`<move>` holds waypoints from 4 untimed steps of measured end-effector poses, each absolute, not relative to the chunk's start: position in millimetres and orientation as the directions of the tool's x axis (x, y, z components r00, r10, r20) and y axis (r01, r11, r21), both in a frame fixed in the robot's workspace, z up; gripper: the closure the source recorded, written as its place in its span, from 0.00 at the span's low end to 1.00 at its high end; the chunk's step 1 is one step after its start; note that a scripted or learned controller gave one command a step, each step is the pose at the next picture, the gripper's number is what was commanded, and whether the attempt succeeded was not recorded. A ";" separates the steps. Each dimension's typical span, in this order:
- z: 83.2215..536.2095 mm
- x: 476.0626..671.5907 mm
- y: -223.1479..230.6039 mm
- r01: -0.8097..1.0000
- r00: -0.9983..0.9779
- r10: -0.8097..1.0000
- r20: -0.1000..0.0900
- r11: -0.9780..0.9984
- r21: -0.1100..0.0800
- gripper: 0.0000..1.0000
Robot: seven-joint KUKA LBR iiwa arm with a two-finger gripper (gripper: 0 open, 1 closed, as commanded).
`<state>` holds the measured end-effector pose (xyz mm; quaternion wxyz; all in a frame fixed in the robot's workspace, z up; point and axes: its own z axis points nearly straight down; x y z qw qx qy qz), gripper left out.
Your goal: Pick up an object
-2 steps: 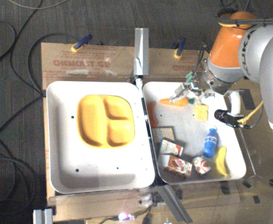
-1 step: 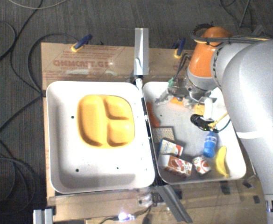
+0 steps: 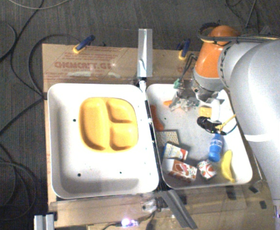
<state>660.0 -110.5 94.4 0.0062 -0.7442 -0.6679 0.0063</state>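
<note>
Blue among the clutter, your bottle (image 3: 216,147) lies in the right bin (image 3: 247,174), beside a yellow banana (image 3: 227,165) and near the cartons (image 3: 175,152) along the front edge. The hand (image 3: 184,101) hangs over the bin's far end, well apart from the bottle; you cannot tell how far it is open. A yellow tray (image 3: 109,123) fills the left bin (image 3: 63,176).

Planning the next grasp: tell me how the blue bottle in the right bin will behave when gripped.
The blue bottle looks rounded and smooth, so it may slip or roll aside. It looks small, likely light. It lies close beside the banana, which may get nudged.
</note>
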 end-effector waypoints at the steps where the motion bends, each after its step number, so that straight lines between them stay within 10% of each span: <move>1: 182.6 668.1 -76.6 0.990 0.144 0.990 -0.002 -0.144 -0.003 1.00; 2: 182.5 668.0 -77.0 0.989 0.145 0.989 -0.003 -0.145 -0.004 0.00; 4: 87.3 654.6 -103.1 0.963 0.270 0.963 0.000 -0.270 0.006 0.00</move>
